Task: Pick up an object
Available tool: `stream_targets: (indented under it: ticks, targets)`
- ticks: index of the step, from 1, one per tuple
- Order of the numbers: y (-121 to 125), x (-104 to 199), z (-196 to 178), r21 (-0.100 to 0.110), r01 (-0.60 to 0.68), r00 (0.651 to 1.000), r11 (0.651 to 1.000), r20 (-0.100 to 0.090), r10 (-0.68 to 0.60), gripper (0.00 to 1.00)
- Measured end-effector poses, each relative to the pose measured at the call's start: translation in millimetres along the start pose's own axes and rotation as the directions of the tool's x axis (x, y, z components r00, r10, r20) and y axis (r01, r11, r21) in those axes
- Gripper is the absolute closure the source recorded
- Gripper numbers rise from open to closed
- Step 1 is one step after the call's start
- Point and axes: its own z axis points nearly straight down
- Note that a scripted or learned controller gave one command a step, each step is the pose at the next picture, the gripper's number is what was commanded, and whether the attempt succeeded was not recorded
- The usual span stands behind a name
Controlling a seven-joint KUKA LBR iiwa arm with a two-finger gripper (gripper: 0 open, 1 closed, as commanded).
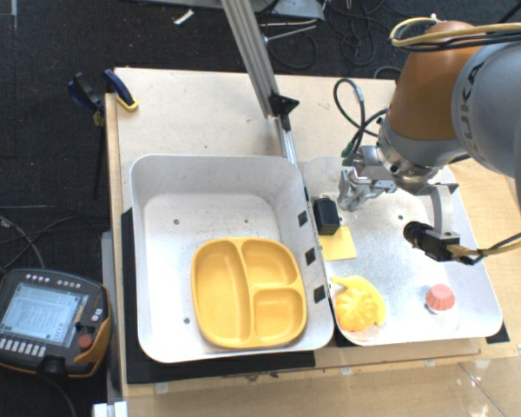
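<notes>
My gripper (354, 193) hangs over the back left part of the right bin (391, 233), below the orange band of the arm. A flat yellow square (339, 244) lies just in front of it and a little lower in the view. A lumpy yellow object (359, 304) rests at the bin's front left corner. A small pink-red object (439, 299) sits near the front right. None of these touches the gripper.
The left bin (156, 198) holds a yellow divided plate (247, 291). A black block (326, 215) sits by the wall between the bins. A black fitting on a bracket (430, 240) hangs beside the wrist. A metal pole (256, 55) slants over the back of the bench.
</notes>
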Motion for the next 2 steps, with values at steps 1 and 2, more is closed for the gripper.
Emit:
stream_targets:
  ticks: [1,2]
  targets:
    - [21.7,53.0,7.4,0.000,-0.001,1.000,1.000,0.000,0.001,1.00]
    - [34.8,96.5,4.2,-0.001,-0.001,1.000,1.000,-0.001,0.001,1.00]
